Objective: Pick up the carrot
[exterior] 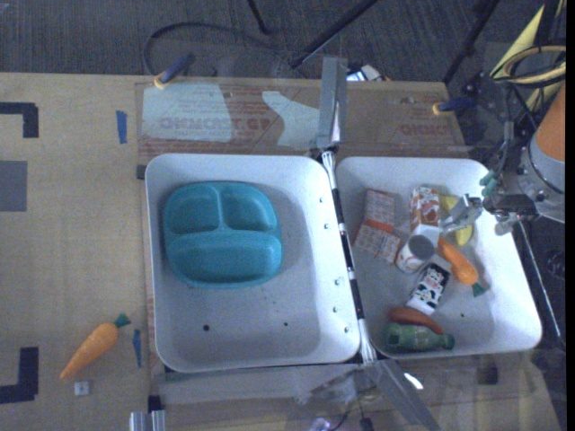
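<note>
A small orange carrot with a green stem end lies in the right bin, near its right wall, pointing down-right. A second carrot lies outside the bins on the wooden bench at the lower left. My gripper hangs over the right bin's upper right part, just above and right of the bin's carrot. Its fingers are spread open with nothing between them.
Around the carrot in the right bin lie a milk carton, a red sausage, a green bottle, a can, a yellow item and printed packets. The left bin holds a blue divided plate.
</note>
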You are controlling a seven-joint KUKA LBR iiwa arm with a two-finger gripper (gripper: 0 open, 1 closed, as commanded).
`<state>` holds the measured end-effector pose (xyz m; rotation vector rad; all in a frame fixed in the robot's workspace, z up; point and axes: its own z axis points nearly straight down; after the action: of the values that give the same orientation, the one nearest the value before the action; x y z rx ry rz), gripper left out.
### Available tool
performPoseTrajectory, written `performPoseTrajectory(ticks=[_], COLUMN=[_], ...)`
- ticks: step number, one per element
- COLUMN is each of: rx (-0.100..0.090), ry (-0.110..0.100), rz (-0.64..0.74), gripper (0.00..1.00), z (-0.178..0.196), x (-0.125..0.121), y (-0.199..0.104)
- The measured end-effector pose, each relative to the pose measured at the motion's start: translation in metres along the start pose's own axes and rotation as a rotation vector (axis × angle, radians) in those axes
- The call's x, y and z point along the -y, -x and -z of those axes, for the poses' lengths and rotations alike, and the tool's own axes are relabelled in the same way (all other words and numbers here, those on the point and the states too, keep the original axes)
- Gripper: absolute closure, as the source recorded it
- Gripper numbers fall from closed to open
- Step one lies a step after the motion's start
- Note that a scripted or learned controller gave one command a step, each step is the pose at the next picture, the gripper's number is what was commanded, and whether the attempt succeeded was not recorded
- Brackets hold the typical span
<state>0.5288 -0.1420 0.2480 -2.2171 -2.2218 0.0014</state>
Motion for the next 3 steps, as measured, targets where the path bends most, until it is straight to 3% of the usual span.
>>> performPoseTrajectory(ticks=[1, 2, 3], rx=[0.004, 0.001, 0.004], ry=[0.024, 0.047, 0.072], rz=[0.146, -0.113, -0.081], gripper=[0.0, 0.0, 0.0], z=[-0.117, -0.126, -0.13], x=[-0.009, -0.018, -0.024], y=[0.015, 0.019, 0.063])
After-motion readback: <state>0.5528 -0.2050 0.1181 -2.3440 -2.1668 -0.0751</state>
